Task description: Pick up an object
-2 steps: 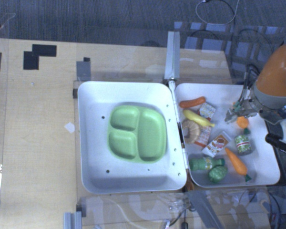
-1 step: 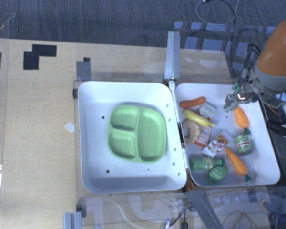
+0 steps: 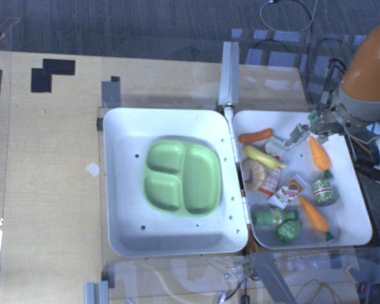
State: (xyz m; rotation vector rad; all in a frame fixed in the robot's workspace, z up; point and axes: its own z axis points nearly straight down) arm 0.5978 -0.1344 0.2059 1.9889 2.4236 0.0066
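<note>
Toward 2 o'clock on the table, over the right bin [image 3: 361,230]: gripper [image 3: 296,138], slanting down toward 8 o'clock. Cannot tell whether jaws are open or closed; too blurred. Likely aiming at a small pale packet [image 3: 275,146] just beside the tip, at the bin's 11 o'clock. Seems to lie with its long axis running 8 to 2 o'clock, though too small to be sure. Touching or nearly touching a yellow banana [image 3: 261,156] at its 7 o'clock, with a sausage [image 3: 255,135] near at 10 o'clock. Risks from here: pinching the banana along with the packet, nudging the packet sideways, or closing across its flat face and slipping off.
</note>
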